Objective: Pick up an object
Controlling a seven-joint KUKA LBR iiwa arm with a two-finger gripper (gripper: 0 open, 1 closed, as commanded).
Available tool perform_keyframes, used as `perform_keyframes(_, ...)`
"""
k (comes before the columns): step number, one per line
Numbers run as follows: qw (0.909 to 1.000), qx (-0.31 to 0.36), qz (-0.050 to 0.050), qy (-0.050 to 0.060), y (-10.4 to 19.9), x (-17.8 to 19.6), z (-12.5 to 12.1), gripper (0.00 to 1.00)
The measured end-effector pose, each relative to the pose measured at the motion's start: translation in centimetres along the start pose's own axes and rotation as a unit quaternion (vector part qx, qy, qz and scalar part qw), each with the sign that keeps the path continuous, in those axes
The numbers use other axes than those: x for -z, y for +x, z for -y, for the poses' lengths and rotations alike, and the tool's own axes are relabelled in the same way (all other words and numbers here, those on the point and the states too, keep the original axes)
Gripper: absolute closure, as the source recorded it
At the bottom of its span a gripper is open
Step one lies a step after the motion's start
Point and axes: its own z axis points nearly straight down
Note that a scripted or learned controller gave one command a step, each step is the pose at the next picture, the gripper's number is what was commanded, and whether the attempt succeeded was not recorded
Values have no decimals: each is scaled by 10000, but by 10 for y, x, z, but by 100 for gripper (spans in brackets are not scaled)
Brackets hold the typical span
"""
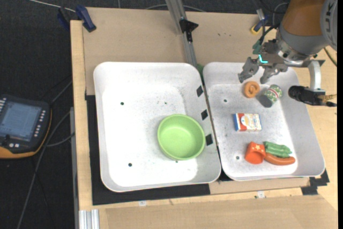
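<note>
The arm [313,5] was grey with a broad orange band, a yellow cable looped above, ending in a grey metal pincer [263,71].

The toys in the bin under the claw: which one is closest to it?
The round orange toy, right below the claw. The small box and the orange-and-green toys lie farther toward the bin's front.

No readable text anywhere; the printing on the small box [247,122] is too blurred to read.
</note>
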Motion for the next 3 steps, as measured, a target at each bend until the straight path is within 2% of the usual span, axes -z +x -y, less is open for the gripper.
perform_keyframes(1,10000,0,0,0,0,0,0,0)
perform_keyframes(2,10000,1,-1,21,3,-50,10,0)
perform_keyframes(3,10000,-2,-1,22,-4,-95,10,0)
